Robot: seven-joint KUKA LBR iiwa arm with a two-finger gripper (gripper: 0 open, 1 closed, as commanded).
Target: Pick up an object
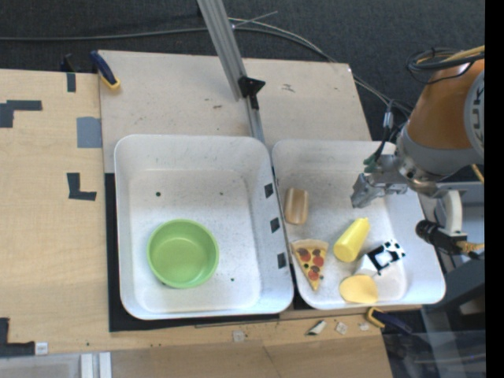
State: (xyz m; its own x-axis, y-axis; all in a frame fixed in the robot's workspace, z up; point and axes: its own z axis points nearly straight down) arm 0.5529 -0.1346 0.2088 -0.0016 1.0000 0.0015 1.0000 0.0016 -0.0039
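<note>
1. A round, light-green plastic bowl point(183, 252) is seen lying in the left shallow white bin point(130, 211), well to the left of the central divider between the two bins.
2. A small tan, bread-like block point(296, 205) is found in the right shallow white bin point(331, 154), just right of that divider.
3. A flat toy pizza slice with red spots point(311, 261) is placed just right of the divider, nearer the camera than the tan block.
4. A yellow plastic cylinder point(351, 239) is laid tilted further right of the divider.
5. A flat yellow rounded piece point(360, 289) and a black-and-white patterned item point(385, 255) are located further right again, near the bin's front right corner.
6. The grey two-finger gripper point(364, 191) is held above the right bin, up and right of the yellow cylinder and apart from it; whether it is spread or closed cannot be told.
</note>
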